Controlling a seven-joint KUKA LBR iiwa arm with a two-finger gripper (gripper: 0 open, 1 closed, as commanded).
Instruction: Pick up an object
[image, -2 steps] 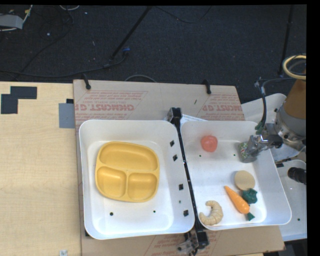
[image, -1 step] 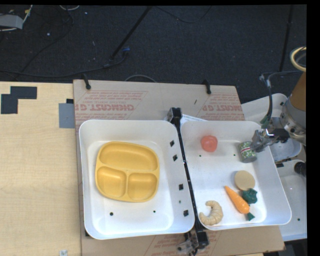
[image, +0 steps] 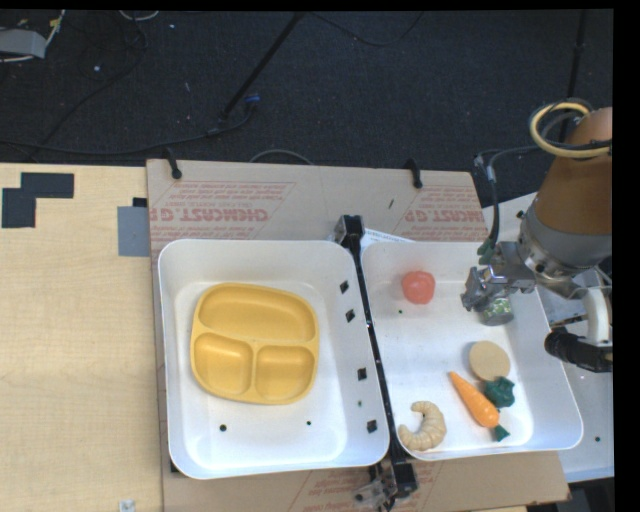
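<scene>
Two bins: left bin (image: 180, 300), one yellow tray (image: 256, 342). Right bin (image: 560, 420), centre-right of frame: one tomato (image: 419, 287), one cookie (image: 489, 360), one carrot (image: 477, 402), one shrimp (image: 425, 425). One gripper (image: 488, 297) low at upper right of bin; grip state unclear, cannot tell.

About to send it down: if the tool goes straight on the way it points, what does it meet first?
Probably the small greenish object right under the tool, near the right bin's far edge. Depth is unclear; it may already touch.
</scene>
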